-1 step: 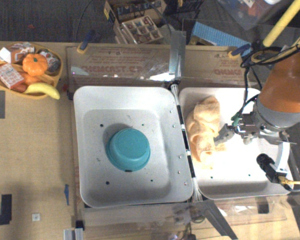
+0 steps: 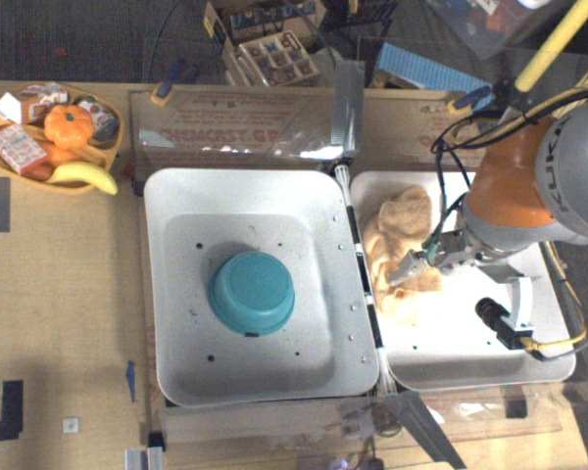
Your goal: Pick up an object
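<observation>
Gripper [image 2: 412, 268] is low in the right bin [image 2: 470, 355], on the near edge of the rumpled beige cloth [image 2: 404, 215], which lies against that bin's left wall. Can't tell from this angle whether the jaws are spread or pressed together, since the tips blend into the fabric, and nothing is visibly pinched. Likely risks: a close on a thin fold would catch only a few threads, so the cloth would slide out on the lift. A grab this near the wall could scrape the wall or drag cloth over the divider toward the left bin [image 2: 167, 262]. The teal bowl [image 2: 253, 292] there sits well apart, so it's no collision worry.
</observation>
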You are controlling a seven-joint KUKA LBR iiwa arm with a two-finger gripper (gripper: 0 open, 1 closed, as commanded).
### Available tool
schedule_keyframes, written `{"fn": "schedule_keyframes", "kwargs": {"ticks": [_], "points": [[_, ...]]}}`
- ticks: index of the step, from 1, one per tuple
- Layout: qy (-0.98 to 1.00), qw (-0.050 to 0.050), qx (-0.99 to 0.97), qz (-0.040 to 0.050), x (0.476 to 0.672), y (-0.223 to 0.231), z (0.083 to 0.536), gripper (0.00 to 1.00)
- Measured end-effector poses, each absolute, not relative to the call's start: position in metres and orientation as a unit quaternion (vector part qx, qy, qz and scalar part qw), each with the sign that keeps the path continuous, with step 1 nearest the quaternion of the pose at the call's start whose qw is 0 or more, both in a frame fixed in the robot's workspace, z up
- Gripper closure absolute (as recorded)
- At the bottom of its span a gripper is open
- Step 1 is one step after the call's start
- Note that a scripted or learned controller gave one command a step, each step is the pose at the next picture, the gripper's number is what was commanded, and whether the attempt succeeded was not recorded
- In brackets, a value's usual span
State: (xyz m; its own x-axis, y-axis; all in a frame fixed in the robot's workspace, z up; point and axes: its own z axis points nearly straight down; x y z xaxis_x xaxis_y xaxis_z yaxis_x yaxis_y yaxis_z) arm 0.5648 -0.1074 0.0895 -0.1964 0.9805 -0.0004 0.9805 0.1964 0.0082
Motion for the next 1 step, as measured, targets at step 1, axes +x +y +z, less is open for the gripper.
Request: {"fn": "schedule_keyframes", "kwargs": {"ticks": [1], "points": [[0.772, 0.003, 0.635, 0.0052, 0.5665, -0.1085, 0.0979, 1.00]]}}
